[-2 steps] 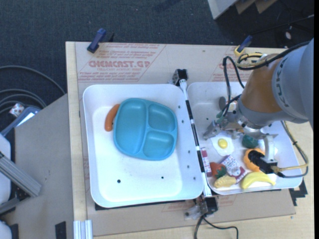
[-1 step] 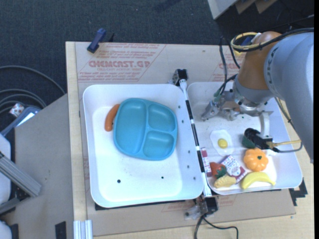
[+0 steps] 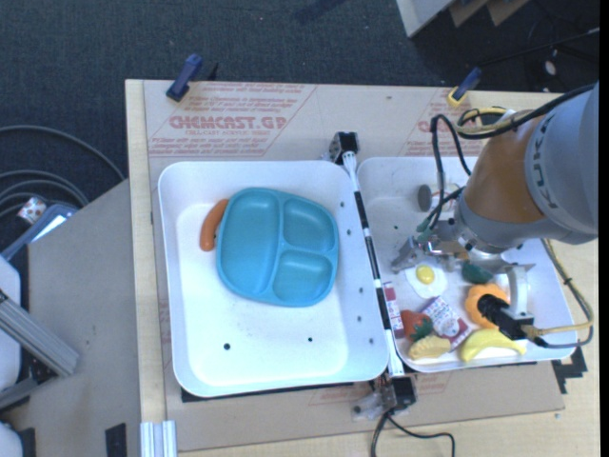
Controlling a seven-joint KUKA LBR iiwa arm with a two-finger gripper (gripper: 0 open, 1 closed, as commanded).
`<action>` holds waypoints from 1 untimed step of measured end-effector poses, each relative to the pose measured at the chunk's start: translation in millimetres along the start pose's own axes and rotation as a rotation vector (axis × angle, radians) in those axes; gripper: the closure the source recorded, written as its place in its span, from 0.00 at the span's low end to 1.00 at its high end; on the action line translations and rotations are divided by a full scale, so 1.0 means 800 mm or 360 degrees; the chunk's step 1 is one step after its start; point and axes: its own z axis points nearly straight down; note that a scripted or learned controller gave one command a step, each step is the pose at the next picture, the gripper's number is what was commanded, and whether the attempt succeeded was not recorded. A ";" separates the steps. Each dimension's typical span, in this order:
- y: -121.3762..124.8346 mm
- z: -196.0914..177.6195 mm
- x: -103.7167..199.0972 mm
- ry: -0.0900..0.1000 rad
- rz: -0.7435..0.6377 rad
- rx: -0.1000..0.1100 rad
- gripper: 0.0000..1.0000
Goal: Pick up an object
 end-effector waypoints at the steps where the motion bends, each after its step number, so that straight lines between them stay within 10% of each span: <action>1: 0.001 -0.014 -0.001 -0.0002 0.0002 -0.0006 1.00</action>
